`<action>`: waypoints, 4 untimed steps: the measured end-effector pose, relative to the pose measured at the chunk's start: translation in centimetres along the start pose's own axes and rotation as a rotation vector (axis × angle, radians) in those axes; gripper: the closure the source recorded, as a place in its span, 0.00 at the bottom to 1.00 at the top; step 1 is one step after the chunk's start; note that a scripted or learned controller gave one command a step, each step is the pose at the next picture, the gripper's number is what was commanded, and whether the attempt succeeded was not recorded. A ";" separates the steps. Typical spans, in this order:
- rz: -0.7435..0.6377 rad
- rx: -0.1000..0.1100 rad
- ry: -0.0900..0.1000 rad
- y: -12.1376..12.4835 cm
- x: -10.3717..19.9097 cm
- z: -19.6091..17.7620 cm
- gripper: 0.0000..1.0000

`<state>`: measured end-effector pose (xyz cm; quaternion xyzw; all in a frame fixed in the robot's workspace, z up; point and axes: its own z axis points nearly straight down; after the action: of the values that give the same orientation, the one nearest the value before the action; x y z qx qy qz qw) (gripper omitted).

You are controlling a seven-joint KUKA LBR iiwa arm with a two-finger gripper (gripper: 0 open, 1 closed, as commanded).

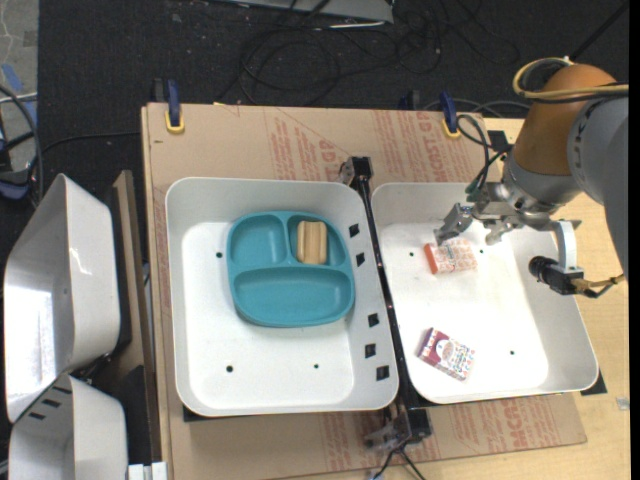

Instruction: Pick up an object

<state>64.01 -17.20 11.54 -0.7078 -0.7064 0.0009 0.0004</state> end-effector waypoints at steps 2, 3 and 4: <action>-0.005 -0.007 0.000 0.3 0.9 -5.9 1.00; -0.004 -0.007 -0.001 0.4 0.9 -9.7 1.00; -0.007 -0.004 0.000 0.7 5.3 -10.4 1.00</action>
<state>64.76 -11.89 21.95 -0.7051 -0.7091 -0.0006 -0.0008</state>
